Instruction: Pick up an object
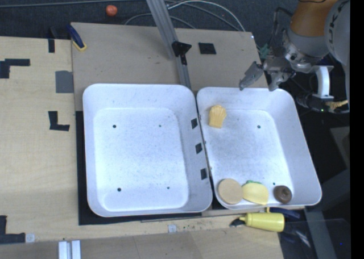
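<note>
Hovering with hand (259, 80) spread wide over right bin's (301, 133) far rim, holding nothing; risking clipping rim before reaching yellow ridged piece (216, 116).

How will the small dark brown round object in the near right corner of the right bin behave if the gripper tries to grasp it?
The small dark brown round object looks rounded, so it may roll or slip out of a pinch. It sits against the right white bin's corner wall, beside the yellow rounded piece, leaving little finger room. Its small size suggests it is light. The gripper is at the far rim.
</note>
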`<state>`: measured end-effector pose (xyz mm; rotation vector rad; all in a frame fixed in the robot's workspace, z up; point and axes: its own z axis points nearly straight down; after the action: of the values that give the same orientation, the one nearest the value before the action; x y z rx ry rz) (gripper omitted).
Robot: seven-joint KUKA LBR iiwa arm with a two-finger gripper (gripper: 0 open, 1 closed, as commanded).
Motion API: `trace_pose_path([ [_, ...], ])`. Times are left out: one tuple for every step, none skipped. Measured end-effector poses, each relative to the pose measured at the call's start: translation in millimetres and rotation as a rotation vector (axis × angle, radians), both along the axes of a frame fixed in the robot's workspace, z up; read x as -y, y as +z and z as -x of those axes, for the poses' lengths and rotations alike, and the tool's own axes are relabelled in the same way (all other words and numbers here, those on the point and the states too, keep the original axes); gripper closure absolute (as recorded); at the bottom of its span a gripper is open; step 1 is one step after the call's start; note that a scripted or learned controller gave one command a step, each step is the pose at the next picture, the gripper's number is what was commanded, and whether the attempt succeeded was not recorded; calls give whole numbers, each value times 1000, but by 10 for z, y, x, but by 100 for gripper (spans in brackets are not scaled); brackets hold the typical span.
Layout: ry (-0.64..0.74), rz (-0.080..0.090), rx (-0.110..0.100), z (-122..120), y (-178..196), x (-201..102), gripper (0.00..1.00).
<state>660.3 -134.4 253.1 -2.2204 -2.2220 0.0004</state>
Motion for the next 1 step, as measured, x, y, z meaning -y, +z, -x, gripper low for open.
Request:
trace_pose_path([
  [0, 0, -5, 65, -1681, 132, 0],
])
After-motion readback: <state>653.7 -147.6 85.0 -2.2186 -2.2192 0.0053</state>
